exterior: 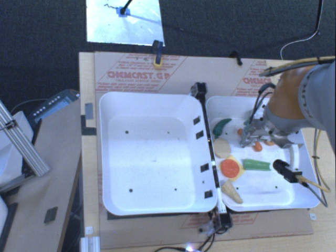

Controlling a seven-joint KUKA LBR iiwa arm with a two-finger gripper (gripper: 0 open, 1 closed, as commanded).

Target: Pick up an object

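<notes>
Your arm hangs low over the right bin, among the toy food pieces.

A small orange-red round piece (257, 146) lies on the floor of the right shallow white bin (262, 196), just beside the metal two-finger gripper (250, 138); you cannot tell how its jaws stand. Near it lie a green cylindrical piece (256, 165), a red disc on yellow (230, 168), a pale beige oval (222, 148), a dark green curved pepper (221, 126) and a tan cone (231, 191). The left white bin (152, 156) sits alongside on the surface.

Two bins sit side by side on my bench; the left bin (152, 156) lies beside the right bin (262, 193), which holds several small objects (231, 168) near its left wall, below my gripper (251, 136).
</notes>
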